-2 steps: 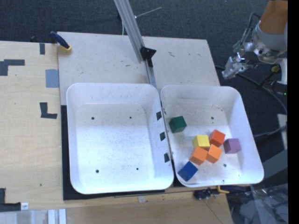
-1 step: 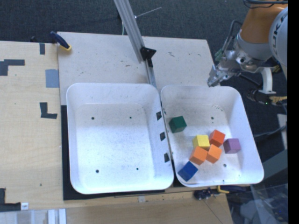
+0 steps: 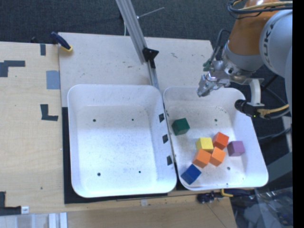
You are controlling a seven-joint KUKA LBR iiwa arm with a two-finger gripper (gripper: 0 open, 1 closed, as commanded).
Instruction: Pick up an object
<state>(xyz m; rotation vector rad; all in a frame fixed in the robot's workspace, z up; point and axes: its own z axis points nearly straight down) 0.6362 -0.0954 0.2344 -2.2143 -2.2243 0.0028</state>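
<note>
Several small blocks lie in the right bin [image 3: 247,127]: a green cube [image 3: 180,126] toward its left side, a yellow cube [image 3: 205,143], two orange cubes [image 3: 221,139] [image 3: 203,158] with a third orange one [image 3: 217,156] between them, a purple cube [image 3: 235,148] at the right and a blue cube [image 3: 191,174] near the front. My gripper [image 3: 205,90] hangs over the bin's far edge, well behind the blocks, with nothing seen between its fingers.
The left bin [image 3: 76,127] sits beside the right one, a black-marked divider between them. A slanted metal rail [image 3: 135,27] runs from the top down to the bins. A blue and yellow tool [image 3: 61,41] lies on the bench at far left. Cables [image 3: 259,109] hang by the arm.
</note>
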